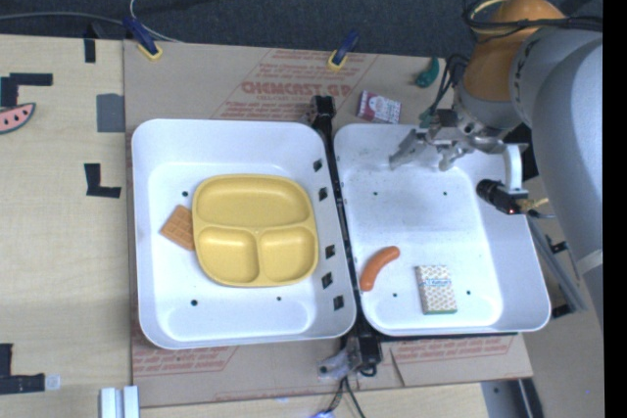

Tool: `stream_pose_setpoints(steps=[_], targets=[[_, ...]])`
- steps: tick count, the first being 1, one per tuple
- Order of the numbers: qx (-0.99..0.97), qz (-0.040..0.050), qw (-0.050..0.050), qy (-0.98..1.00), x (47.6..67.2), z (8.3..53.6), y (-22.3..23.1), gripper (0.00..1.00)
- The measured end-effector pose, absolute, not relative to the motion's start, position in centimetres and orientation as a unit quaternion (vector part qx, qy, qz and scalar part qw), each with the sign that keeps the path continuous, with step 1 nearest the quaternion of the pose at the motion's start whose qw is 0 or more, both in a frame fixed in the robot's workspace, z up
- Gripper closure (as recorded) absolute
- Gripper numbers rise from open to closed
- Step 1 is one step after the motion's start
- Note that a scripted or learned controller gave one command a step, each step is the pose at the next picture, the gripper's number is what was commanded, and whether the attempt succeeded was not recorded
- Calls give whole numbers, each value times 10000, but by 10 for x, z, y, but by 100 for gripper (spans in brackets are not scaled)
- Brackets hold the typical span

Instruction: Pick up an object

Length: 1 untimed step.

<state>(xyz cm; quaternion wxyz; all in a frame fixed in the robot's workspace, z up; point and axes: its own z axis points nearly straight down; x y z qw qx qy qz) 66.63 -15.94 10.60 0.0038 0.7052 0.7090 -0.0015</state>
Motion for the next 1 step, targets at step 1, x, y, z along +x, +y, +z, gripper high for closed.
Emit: stream_pose_setpoints(steps=[1], targets=[[7068, -2, 15, 7074, 634, 86, -135, 0]])
